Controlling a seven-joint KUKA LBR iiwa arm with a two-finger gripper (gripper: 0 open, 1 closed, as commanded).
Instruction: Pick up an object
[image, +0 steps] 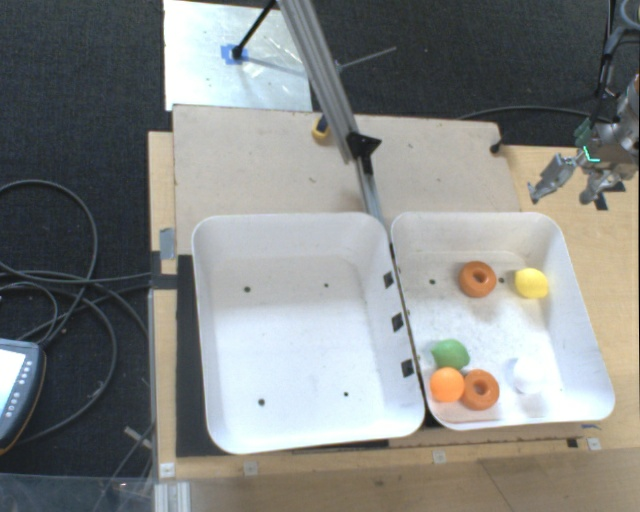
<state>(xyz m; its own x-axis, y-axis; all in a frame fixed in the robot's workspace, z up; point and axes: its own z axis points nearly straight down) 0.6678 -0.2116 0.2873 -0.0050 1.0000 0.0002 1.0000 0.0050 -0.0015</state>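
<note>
1. Hovering at the far right of the camera view, the gripper (577, 184) sits above the bench just beyond the far right corner of the right bin (578, 290). Its two fingers look spread apart with nothing between them.
2. Every candidate lies in the right bin. An orange ring (477, 279) and a yellow ball (531, 283) rest toward the far side, near each other but apart.
3. At the near side, a green piece (450, 353), an orange ball (446, 385) and a second orange ring (480, 389) crowd together, apparently touching. A white object (527, 375) lies to their right, hard to read against the white floor.
4. The left bin (210, 330) holds no objects.
5. Judging by look, these are small, light toys, probably plastic or foam, not fragile. The balls may roll or slip out of a pinch; take them across the middle.
6. The far ring seems the easiest pick: it stands clear of its neighbours, and the fingers could close across its outer rim or one side of it.
</note>
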